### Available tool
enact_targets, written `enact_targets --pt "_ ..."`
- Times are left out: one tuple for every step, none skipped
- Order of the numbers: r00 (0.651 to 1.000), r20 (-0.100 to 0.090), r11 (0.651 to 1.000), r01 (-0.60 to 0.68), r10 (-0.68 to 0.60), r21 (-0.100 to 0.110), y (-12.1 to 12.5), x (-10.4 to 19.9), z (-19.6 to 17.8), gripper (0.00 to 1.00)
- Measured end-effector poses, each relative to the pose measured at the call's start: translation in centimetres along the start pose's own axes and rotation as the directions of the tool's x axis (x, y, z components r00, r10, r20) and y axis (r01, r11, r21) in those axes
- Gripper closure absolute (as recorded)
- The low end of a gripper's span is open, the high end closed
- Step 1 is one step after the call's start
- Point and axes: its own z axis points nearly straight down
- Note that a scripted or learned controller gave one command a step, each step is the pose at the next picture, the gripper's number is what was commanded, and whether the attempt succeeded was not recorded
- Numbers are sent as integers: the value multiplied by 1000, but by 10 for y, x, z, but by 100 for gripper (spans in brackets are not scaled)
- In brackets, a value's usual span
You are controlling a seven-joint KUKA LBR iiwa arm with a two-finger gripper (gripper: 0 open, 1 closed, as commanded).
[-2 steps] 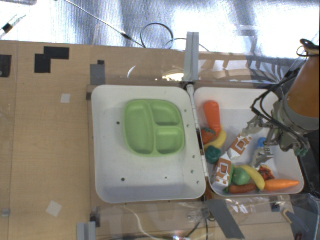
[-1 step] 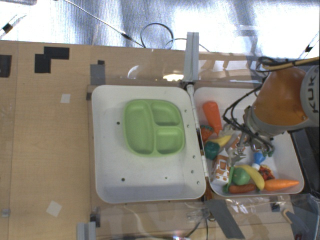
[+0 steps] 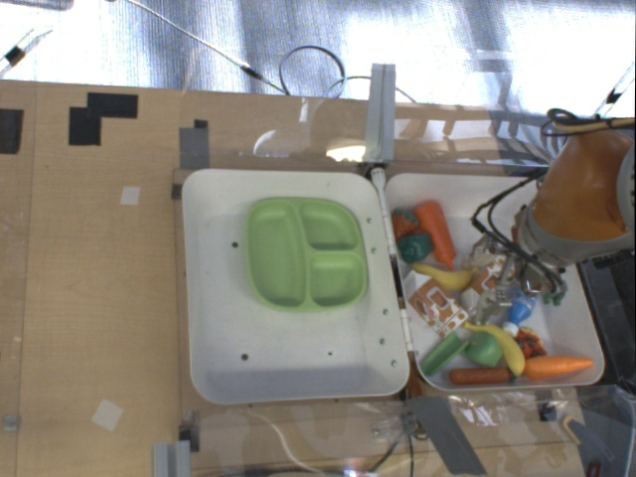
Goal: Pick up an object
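While the gripper [image 3: 504, 288] is lowered into the right bin [image 3: 586, 311], nothing is seen lifted clear, so the pick is judged not yet done: descent and approach look complete, while grasp, closure check and lift are left. Whether the end effector is open or closed cannot be told, as it is lost in clutter and cabling under the orange band [image 3: 586, 192]. No single target is fixed by the task; the candidates are all piled in the right bin, and those nearest the tool are the blue-capped item [image 3: 519, 312] touching it and the patterned card [image 3: 437, 304] just beside. Counted in the right bin: two carrots, upper carrot [image 3: 434, 233] and lower carrot [image 3: 557, 368]; two bananas, upper banana [image 3: 444, 276] and lower banana [image 3: 502, 345]; one dark green vegetable [image 3: 414, 243]; one cucumber [image 3: 444, 348]; one green round fruit [image 3: 484, 349]; one sausage [image 3: 479, 376]; one small red-black item [image 3: 529, 342], kind not resolved. A further reddish piece by the upper carrot is too blurred to count. Counted in the left bin [image 3: 214, 296]: one green divided plate [image 3: 304, 252], three compartments, nothing in them. Bins: two, side by side, rims touching at the centre divider
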Motion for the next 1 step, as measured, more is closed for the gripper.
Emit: enact_targets --pt "996 -4 996 -92 92 -2 -3 9 3 0"
